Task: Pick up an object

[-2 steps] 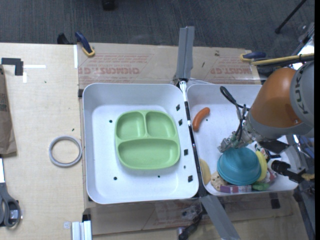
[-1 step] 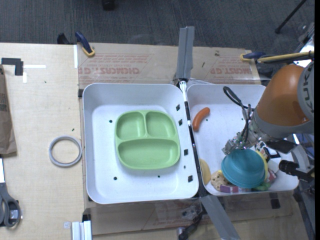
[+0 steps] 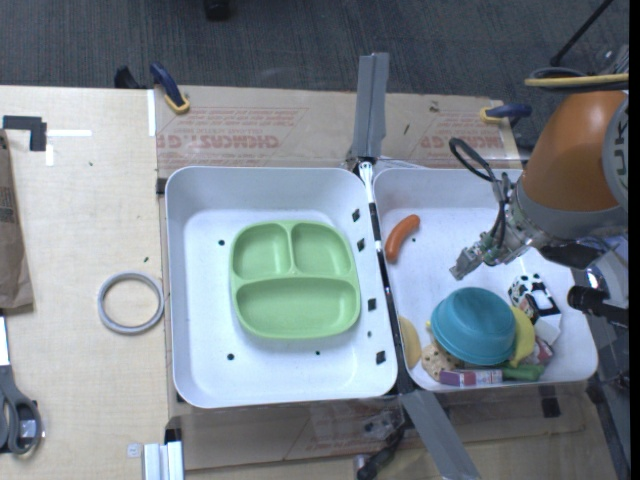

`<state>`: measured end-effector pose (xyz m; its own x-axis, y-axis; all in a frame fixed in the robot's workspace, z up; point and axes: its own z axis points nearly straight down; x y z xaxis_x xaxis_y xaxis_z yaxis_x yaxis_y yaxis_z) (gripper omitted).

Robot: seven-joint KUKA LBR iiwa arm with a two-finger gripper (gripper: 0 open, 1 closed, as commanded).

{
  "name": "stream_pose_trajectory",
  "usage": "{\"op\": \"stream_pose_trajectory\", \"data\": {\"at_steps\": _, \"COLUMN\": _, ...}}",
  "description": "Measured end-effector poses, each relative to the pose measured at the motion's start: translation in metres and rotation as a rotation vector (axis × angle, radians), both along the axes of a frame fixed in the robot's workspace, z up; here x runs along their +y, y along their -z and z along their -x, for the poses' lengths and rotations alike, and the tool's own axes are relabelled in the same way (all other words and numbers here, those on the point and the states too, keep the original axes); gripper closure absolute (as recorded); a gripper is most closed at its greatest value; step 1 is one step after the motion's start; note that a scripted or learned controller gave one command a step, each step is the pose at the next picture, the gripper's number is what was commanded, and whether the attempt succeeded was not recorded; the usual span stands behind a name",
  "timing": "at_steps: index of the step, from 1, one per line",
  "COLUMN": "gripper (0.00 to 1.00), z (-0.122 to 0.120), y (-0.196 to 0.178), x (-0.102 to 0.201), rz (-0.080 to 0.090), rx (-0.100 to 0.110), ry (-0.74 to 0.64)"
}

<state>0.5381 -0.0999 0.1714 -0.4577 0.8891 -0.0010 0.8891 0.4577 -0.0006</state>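
The right bin [image 3: 440,193] holds an orange sausage-shaped toy [image 3: 401,237] near its left wall and a blue bowl [image 3: 476,325] lying upside down at the front. Around the bowl sit a yellow banana [image 3: 524,334], a black-and-white toy [image 3: 530,296] and a flat colourful packet [image 3: 470,376]. My gripper [image 3: 478,257] hangs low over the right bin's middle, just above and behind the blue bowl, right of the sausage. Nothing shows between its fingers. The grey arm with its orange band [image 3: 570,153] comes in from the right.
The left bin [image 3: 190,268] holds a green divided plate [image 3: 294,279]. A grey ring [image 3: 131,301] lies on the bench left of the bins. A metal divider post [image 3: 369,108] stands behind the seam between the bins. Clamps sit at the back corners.
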Motion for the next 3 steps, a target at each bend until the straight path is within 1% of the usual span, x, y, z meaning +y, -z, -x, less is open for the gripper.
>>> {"op": "stream_pose_trajectory", "data": {"at_steps": 1, "gripper": 0.0, "z": 0.0, "y": 0.0, "x": 0.0, "rz": 0.0, "rx": 0.0, "ry": 0.0}}
{"op": "stream_pose_trajectory", "data": {"at_steps": 2, "gripper": 0.0, "z": 0.0, "y": 0.0, "x": 0.0, "rz": 0.0, "rx": 0.0, "ry": 0.0}}
{"op": "stream_pose_trajectory", "data": {"at_steps": 3, "gripper": 0.0, "z": 0.02, "y": 0.08, "x": 0.0, "rz": -0.001, "rx": -0.001, "ry": -0.073}}
